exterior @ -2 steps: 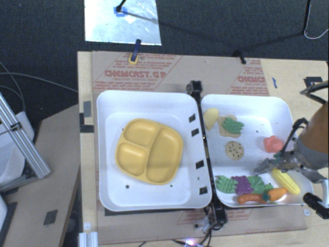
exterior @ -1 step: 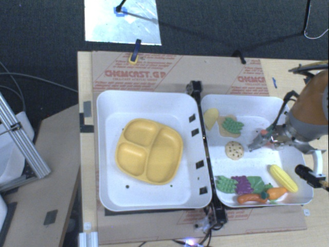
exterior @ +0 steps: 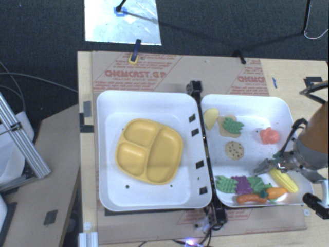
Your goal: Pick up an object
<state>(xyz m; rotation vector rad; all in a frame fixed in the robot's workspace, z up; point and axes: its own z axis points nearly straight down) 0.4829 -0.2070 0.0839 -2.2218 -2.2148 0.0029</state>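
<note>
The jaws are standing open, two thin dark fingers [exterior: 261, 166] spreading apart over the floor of the right bin [exterior: 280, 107] with nothing between them. The gripper [exterior: 267, 166] is reaching in from the right edge on the arm [exterior: 313, 148], whose grey body is showing an orange band above the wrist.

The left bin [exterior: 108, 138] is holding a yellow divided plate [exterior: 149, 151] with three hollows, lying near its middle.

In the right bin the toy foods are sitting in two groups. Along the front wall a corn cob [exterior: 284, 180], yellow and slim, is lying at a slant just beside the gripper's fingers, and I cannot tell whether they are touching. Next to it a carrot [exterior: 261, 195] is lying orange and long, with purple grapes [exterior: 240, 183] and green leaves [exterior: 224, 183] to its left. Farther back are lying a pink lump [exterior: 269, 136], a slice of bread with green on top [exterior: 230, 126], a pale yellow piece [exterior: 211, 118] and a round speckled cookie [exterior: 234, 150].
</note>
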